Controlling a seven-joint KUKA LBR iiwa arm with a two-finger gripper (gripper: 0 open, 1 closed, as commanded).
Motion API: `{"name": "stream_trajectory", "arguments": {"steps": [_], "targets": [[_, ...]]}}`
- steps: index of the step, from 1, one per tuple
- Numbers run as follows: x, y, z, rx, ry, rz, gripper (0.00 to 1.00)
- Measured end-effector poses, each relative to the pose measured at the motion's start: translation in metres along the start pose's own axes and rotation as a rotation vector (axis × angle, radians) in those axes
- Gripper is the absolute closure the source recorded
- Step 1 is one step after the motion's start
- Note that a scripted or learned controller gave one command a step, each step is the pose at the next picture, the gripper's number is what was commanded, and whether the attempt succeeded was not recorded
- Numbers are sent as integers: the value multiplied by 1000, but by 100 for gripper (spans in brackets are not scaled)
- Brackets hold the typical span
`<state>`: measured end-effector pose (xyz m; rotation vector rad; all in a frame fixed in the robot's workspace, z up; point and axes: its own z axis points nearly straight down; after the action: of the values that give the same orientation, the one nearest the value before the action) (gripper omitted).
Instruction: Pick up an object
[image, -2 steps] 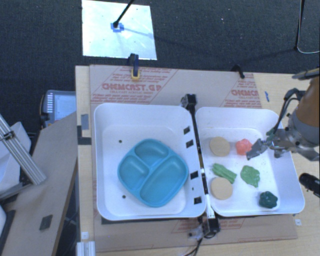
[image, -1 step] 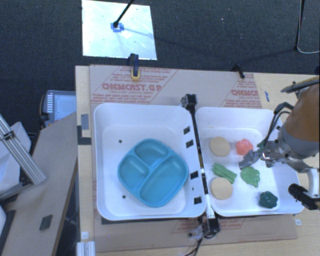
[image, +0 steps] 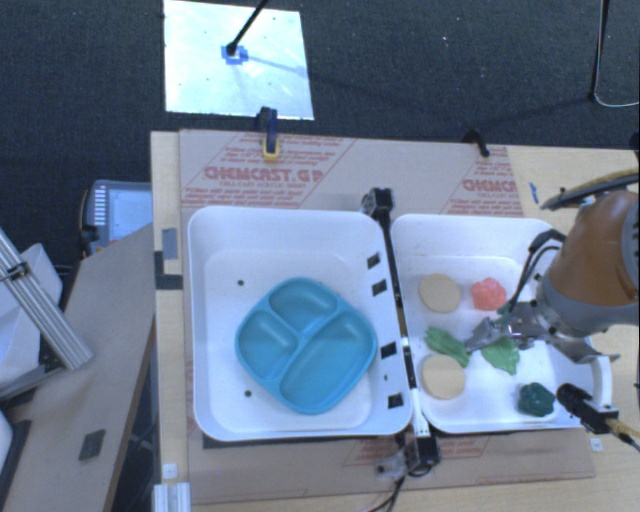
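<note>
The gripper (image: 497, 330) is hanging low in the right bin (image: 560, 232), its tip sitting between two green leafy pieces: the left leaf (image: 447, 346) lying just to its left and the right leaf (image: 501, 354) just below it. Whether the fingers are spread or pressed together I cannot tell (they are too small and dark here). The pink piece (image: 488, 294) is lying just above the tip, so a short move would likely reach any of the three. The blue divided plate (image: 305, 344) is resting in the left bin (image: 215, 300).

Bright, even overhead light; soft shadows, slightly blurry picture.
</note>
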<state>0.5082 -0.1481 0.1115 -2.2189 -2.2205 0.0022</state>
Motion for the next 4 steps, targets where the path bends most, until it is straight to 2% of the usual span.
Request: {"name": "stream_trajectory", "arguments": {"steps": [1,2,3,4], "targets": [[0,4,23,-10,1,0,0],[0,6,12,-18,-3,-1,100],[5,9,-51,-10,-3,-4,100],[-1,6,-96,-8,-2,-3,100]]}}
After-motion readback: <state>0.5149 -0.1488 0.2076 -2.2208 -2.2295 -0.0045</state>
